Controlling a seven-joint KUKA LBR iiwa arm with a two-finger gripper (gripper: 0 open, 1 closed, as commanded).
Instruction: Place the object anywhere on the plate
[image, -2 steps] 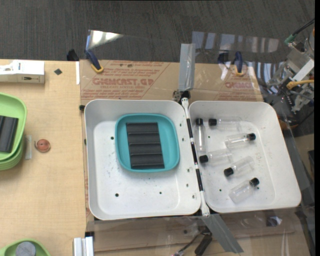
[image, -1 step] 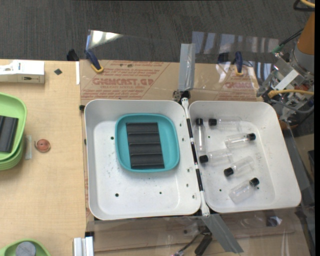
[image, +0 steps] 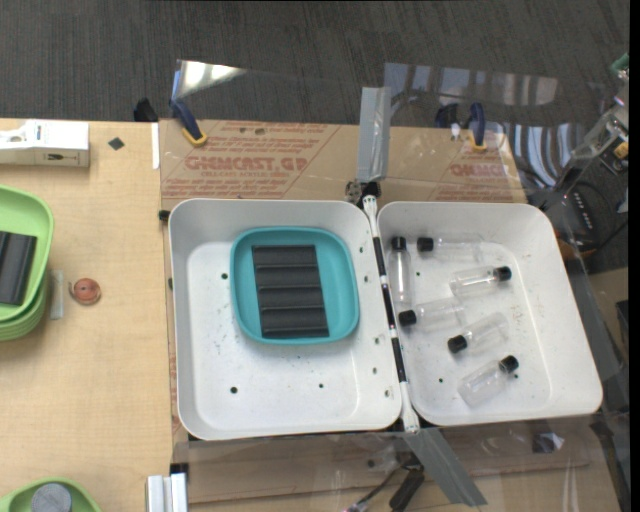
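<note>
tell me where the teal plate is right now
In the camera view, the teal plate lies in the left white bin, across the divider from the clear vials.

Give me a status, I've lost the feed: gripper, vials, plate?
Arm parked at upper right edge, fingers unreadable. Clear vials lying loose in right bin, none picked. Teal plate in left bin, bearing a black ridged insert. Path unobstructed.

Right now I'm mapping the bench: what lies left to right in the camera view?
Green tray → small orange disc → left white bin holding teal plate → right white bin with clear black-capped vials.
</note>
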